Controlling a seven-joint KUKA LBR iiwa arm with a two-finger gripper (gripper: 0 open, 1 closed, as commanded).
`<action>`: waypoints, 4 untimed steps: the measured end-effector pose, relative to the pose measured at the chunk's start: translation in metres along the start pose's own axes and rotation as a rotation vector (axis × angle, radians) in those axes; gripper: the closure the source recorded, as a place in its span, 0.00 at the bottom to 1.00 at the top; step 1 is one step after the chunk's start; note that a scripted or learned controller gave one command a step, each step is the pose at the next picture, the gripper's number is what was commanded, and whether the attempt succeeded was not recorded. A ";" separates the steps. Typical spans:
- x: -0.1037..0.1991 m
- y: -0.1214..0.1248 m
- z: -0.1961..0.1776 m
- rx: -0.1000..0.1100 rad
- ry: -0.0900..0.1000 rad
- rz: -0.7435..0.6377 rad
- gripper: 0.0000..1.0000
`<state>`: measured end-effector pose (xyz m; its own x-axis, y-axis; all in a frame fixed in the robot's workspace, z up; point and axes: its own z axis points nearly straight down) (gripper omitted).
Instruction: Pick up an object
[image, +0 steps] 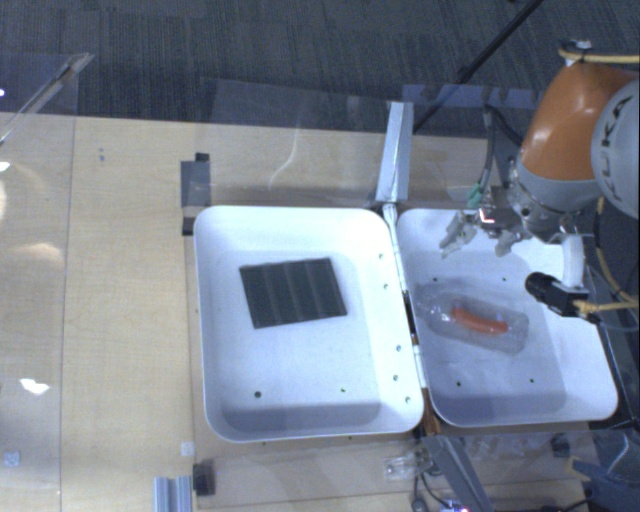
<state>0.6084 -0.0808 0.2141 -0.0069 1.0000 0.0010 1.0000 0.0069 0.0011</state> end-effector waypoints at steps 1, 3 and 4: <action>-0.021 -0.030 0.118 -0.004 -0.001 -0.083 0.00; -0.089 -0.117 0.123 -0.015 -0.005 -0.089 0.00; -0.109 -0.114 0.124 -0.013 -0.003 -0.124 0.00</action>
<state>0.4953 -0.1905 0.0903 -0.1300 0.9915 -0.0031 0.9914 0.1301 0.0143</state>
